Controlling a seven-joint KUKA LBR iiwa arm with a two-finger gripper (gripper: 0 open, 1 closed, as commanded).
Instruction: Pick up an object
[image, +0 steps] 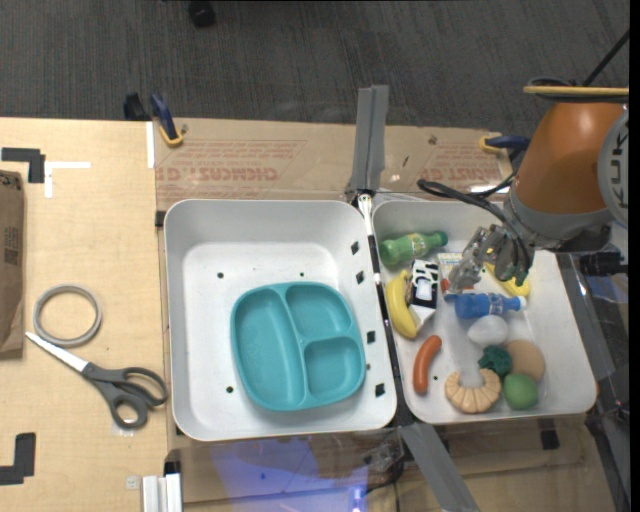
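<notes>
The right bin (570, 330) holds several toy items: a green bottle (412, 246), a yellow banana (402, 308), a black and white carton (426, 282), a blue bottle (484, 303), a white egg-like object (489, 329), a red sausage (426, 362), a tan bread ring (473, 391), a dark green piece (494, 358), a brown ball (525, 359) and a green ball (520, 391). My gripper (482, 258) hangs low over the upper middle of this bin, just above the blue bottle and beside the carton. The arm's orange band (565, 155) rises behind it.
The left bin (200, 250) holds a teal three-compartment plate (298, 345). On the bench at the left lie scissors (110, 380) and a tape roll (67, 313). A grey divider post (370, 140) stands between the bins at the back.
</notes>
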